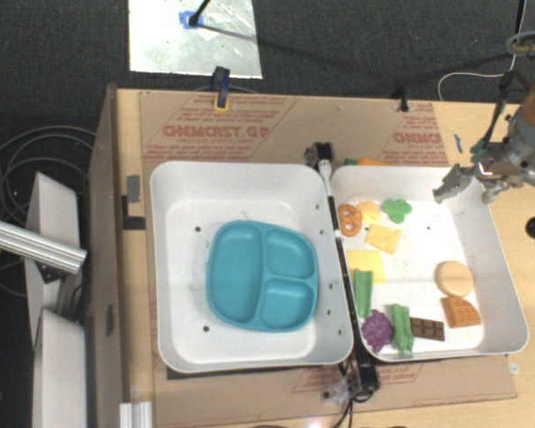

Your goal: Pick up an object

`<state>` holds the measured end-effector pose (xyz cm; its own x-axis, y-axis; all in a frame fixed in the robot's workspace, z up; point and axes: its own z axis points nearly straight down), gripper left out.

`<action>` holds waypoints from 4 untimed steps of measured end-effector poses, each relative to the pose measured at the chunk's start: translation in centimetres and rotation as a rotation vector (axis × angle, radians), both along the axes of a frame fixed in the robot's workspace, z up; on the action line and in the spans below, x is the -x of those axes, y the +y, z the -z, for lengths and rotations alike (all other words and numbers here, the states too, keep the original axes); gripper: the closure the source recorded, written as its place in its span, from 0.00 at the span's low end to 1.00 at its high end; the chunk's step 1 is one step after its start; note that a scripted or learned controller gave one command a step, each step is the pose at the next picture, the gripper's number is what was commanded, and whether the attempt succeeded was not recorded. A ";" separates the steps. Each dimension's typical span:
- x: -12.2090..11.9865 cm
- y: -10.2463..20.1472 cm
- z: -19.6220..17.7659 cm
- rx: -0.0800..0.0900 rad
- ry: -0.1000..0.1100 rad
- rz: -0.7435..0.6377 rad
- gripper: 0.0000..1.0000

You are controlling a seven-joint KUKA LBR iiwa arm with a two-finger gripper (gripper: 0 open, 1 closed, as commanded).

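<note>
The right bin (pixel 481 239) holds several toy foods: a pretzel (pixel 348 220), a green broccoli piece (pixel 396 209), yellow cheese pieces (pixel 382 238), a bread roll (pixel 454 278), a waffle (pixel 461 312), a chocolate bar (pixel 427 330), purple grapes (pixel 377 329) and green vegetables (pixel 363 291). My gripper (pixel 470 188) hangs above the bin's far right corner, its fingers spread and nothing between them. It stands well right of the broccoli and up from the bread roll.
The left bin (pixel 183 239) carries a teal divided plate (pixel 263 275). Both bins rest on a cardboard sheet (pixel 267 123). A clamp (pixel 321 157) sits where the bins meet at the back. Cables (pixel 481 74) run at the upper right.
</note>
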<state>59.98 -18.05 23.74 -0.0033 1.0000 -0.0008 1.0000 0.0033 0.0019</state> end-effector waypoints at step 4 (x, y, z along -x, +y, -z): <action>-3.4 -0.5 15.2 0.003 -0.003 0.006 0.00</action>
